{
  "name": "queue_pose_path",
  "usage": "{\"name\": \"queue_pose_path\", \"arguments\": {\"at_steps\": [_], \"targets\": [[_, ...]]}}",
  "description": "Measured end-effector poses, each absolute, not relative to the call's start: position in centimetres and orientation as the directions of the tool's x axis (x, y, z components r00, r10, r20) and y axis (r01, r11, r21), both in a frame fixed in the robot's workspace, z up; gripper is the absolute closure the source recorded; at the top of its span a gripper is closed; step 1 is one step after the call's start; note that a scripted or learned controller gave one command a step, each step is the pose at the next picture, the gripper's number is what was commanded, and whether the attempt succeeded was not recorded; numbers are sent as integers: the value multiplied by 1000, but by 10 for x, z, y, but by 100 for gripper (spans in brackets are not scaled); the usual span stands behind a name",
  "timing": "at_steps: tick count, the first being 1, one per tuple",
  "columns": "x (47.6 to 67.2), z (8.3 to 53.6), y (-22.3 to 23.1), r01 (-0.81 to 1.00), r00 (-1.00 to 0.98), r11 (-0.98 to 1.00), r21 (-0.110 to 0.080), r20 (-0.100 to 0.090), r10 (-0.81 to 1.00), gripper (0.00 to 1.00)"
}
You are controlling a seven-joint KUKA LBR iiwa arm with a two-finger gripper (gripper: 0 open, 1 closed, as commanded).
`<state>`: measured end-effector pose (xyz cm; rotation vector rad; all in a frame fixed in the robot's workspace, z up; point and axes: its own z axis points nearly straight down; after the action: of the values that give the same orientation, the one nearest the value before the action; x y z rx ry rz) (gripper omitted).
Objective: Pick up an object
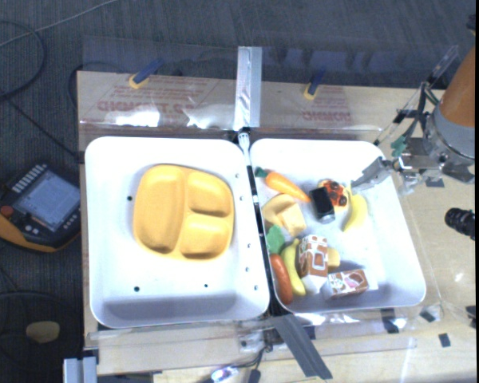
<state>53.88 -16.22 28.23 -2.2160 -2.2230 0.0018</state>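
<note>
My fingers (366,177) hang over the upper right corner of the right shallow white bin (407,254), and I cannot tell whether they are spread or pressed together. Just below them lies a curved yellow toy banana (354,211), beside a small black and orange toy (327,197) and an orange toy carrot (286,185). A yellow divided plastic plate (184,211) sits in the left white bin (112,278).

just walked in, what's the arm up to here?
The KUKA arm reaches in from the right, its tool hovering over the right bin's upper right corner, near the banana. Nothing shows between its fingers, so no pick yet. Toy food lies piled in that bin, including a carrot. The left bin holds a yellow divided tray.
</note>
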Motion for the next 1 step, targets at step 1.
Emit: {"name": "queue_pose_path", "arguments": {"at_steps": [1], "targets": [[572,173,-164,1000,-6,6,-3,0,1000,0]]}}
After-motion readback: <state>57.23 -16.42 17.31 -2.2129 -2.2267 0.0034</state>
